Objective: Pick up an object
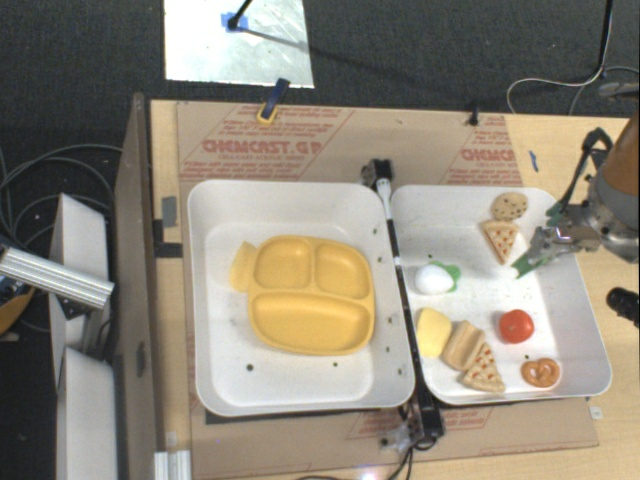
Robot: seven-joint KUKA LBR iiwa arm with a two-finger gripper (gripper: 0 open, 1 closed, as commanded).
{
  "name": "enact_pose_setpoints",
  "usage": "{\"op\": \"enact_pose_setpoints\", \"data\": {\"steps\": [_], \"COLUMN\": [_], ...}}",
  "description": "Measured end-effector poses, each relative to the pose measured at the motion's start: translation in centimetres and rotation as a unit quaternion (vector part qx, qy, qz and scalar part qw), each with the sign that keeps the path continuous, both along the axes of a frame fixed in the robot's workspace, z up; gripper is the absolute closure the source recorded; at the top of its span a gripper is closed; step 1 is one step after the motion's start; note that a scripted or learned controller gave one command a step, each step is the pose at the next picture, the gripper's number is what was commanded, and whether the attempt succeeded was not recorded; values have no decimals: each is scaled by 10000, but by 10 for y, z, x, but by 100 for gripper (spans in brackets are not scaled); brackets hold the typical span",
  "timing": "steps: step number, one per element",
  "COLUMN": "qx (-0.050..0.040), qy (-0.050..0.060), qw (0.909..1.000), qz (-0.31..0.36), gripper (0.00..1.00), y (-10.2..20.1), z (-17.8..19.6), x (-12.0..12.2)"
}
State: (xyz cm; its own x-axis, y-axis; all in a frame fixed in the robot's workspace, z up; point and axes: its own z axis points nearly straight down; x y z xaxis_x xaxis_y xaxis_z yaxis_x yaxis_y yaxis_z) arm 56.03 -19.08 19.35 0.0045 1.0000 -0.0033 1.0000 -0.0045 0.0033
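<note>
Nearest, a pretzel (541, 372) lies in the right bin (590, 338); the claw (530, 256), clamped on a green strip (524, 263) that looks light and bendy, pinches its upper end.

A yellow divided tray (305, 296) is seen in the left bin (215, 218); toy foods are scattered in the right bin (590, 358), the gripper (540, 251) near its right edge.

One fixed camera overlooks both bins (400, 268) obliquely
</note>
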Motion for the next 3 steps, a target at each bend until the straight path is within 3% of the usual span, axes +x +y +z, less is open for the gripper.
{"op": "enact_pose_setpoints", "data": {"steps": [1,2,3], "qx": [15,26,7], "qy": [-10,8,-13], "qw": [10000,10000,10000], "qz": [60,74,24], "gripper": [100,100,100], "y": [33,106,68], "z": [10,21,35], "x": [34,20,48]}}
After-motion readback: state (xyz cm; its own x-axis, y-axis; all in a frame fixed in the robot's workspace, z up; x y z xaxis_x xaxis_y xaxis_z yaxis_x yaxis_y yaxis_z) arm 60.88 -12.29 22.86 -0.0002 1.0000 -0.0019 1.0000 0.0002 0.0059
